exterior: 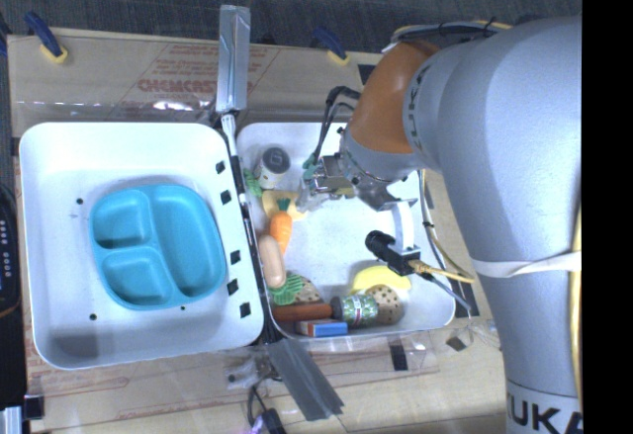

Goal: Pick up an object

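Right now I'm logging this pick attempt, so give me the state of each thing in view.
Blue tray: lying flat in the left bin, compartments bare.
Carrot: lying loose in the right bin, near its left wall.
Hot dog: lying below the carrot.
Gripper: low over the right bin, nothing visibly held.

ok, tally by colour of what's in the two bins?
Blue: 2, moulded plastic divided tray and small flat block
Orange: 1, toy carrot
Yellow: 1, rounded lemon-like piece
Tan: 1, sausage-shaped toy
Grey: 1, round cap
Total: 6 clearly separable; the pile along the near edge is too cluttered to count.
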{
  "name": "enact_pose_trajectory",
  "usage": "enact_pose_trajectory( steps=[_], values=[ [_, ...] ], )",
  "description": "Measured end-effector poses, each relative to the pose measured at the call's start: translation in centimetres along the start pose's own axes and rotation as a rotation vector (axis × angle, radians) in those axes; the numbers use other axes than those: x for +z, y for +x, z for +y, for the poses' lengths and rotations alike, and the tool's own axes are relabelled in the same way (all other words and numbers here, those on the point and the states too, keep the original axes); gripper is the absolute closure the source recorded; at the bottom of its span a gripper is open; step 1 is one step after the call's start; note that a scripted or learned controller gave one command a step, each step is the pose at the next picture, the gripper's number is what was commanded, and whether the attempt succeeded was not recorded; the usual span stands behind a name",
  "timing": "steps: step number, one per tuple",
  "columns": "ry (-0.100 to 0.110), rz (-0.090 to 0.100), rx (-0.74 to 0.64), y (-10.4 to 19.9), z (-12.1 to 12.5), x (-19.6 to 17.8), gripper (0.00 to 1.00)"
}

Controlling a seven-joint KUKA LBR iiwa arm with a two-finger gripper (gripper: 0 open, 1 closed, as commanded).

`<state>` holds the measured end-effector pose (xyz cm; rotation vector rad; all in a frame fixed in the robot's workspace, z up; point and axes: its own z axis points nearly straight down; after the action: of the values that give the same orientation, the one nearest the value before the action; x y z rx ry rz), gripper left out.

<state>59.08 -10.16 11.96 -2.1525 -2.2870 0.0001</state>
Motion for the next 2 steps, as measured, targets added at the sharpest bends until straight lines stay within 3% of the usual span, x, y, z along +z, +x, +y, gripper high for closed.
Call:
enact_pose_trajectory(
  steps=[1, 2],
  values=[
    [0.002, 0.000, -0.001, 0.0, 0.0, 0.1, 0.00],
    [0.000, -0.001, -0.169, -3.7, 2.7, -3.7, 0.00]
  ],
)
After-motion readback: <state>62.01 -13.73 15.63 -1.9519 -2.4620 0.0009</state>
